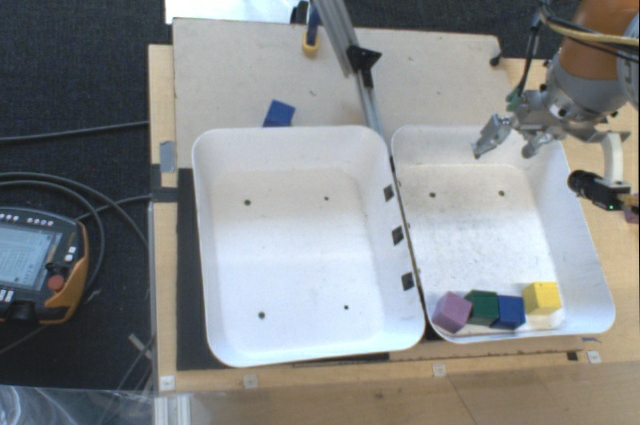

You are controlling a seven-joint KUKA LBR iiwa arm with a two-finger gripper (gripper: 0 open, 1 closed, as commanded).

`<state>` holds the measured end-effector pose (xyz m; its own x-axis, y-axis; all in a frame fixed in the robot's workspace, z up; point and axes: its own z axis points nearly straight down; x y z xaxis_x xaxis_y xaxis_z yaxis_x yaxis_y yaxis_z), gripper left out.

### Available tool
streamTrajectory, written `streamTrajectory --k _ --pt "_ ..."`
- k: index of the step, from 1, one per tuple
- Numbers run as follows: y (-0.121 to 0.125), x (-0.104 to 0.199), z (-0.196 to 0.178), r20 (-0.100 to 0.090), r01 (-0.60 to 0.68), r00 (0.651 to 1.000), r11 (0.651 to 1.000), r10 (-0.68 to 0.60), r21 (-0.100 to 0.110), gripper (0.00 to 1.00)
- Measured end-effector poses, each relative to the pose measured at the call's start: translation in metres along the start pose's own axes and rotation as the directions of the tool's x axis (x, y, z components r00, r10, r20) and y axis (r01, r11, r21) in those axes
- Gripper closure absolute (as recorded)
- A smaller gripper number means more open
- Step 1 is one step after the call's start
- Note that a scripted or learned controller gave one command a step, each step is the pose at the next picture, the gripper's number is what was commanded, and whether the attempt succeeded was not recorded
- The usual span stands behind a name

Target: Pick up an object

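Observation:
Four small blocks lie in a row along the near edge of the right bin (560, 213): a purple block (452, 310), a green block (484, 305), a blue block (510, 312) and a yellow block (542, 298). My gripper (508, 143) hangs over the far edge of the right bin, well away from the blocks. Its two fingers are spread open with nothing between them.
The left bin (300, 243) sits beside the right one, joined by a dividing rim. Another blue block (279, 114) lies on the bench behind the left bin. A slanted metal pole (330, 3) crosses the back. A control pendant (35, 263) lies at the left.

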<state>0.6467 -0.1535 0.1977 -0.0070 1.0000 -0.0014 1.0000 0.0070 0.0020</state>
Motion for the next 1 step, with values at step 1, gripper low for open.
streamTrajectory --k 1 --pt "0.0012 0.0001 -0.0121 0.002 0.004 1.000 1.000 -0.004 -0.004 1.00"
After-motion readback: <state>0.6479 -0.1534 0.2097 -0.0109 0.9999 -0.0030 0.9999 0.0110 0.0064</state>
